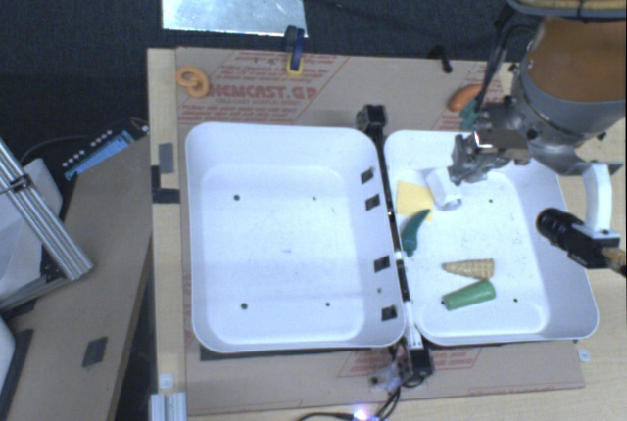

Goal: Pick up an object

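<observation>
Four loose items lie in the right bin (563,311), all below the jaws (468,164). Nearest, just below and left of the jaws, a yellow piece (412,198) rests near a small white cylinder (443,192), which sits directly beneath the jaws. A dark teal piece (412,230) lies just under the yellow one, against the divider. Farther below, a tan ridged cone (468,267) and a green piece (467,295) lie close together. Whether the jaws stand apart or closed cannot be told, nor whether they grip anything. Well to the left of the jaws sits the left bin (284,238). Both bins rest on a cardboard-covered surface (265,86).
</observation>
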Available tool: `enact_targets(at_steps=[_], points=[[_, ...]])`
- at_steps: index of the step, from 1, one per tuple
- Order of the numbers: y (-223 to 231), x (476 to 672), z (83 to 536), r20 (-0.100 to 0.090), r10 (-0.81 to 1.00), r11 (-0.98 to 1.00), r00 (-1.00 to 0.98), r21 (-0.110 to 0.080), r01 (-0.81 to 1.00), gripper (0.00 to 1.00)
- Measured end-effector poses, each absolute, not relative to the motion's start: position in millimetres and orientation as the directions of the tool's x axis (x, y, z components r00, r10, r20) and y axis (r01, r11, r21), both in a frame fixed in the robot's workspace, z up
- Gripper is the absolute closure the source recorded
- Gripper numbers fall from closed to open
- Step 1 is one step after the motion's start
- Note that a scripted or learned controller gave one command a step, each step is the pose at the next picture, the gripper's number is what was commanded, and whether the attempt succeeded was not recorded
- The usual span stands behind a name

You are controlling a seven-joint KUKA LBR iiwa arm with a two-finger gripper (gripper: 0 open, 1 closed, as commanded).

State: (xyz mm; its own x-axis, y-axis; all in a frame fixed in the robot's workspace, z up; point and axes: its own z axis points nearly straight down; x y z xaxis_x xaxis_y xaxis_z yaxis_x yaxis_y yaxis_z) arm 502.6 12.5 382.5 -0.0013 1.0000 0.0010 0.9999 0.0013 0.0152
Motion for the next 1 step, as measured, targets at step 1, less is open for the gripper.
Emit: enact_targets(at_steps=[1], points=[[102.2, 486.3, 426.9, 0.004, 1.0, 0.013, -0.013, 0.006, 1.0, 1.0]])
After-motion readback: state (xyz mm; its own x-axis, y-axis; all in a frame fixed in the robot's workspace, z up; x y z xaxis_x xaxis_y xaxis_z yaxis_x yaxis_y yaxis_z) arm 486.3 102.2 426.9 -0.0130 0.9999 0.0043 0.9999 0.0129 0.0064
